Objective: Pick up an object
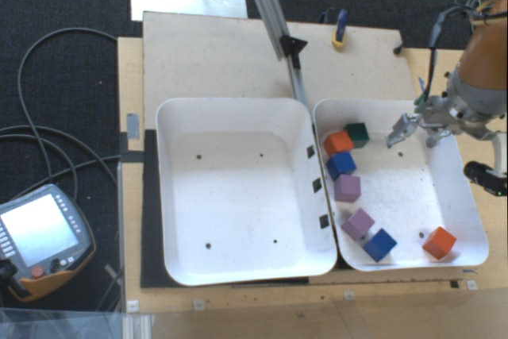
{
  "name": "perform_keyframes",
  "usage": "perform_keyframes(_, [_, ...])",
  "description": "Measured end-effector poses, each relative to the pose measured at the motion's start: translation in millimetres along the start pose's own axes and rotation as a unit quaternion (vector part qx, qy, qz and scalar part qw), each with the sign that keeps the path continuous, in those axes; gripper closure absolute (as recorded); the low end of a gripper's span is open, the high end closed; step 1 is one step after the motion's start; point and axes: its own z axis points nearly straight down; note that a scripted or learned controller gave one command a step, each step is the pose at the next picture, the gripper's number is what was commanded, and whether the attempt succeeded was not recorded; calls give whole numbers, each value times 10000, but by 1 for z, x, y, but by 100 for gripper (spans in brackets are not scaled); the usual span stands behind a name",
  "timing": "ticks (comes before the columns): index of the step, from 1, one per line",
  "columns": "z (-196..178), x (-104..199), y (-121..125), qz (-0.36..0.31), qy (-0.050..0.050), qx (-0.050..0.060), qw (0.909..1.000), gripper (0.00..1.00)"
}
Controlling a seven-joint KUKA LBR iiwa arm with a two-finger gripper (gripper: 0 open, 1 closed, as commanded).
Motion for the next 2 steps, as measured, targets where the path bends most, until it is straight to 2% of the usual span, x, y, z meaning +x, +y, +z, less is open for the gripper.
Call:
perform_keyframes(1, [107, 14, -42, -34, 35, 42, 10000, 0])
perform_keyframes(2, [108, 50, 36, -68, -19, -36, 10000, 0])
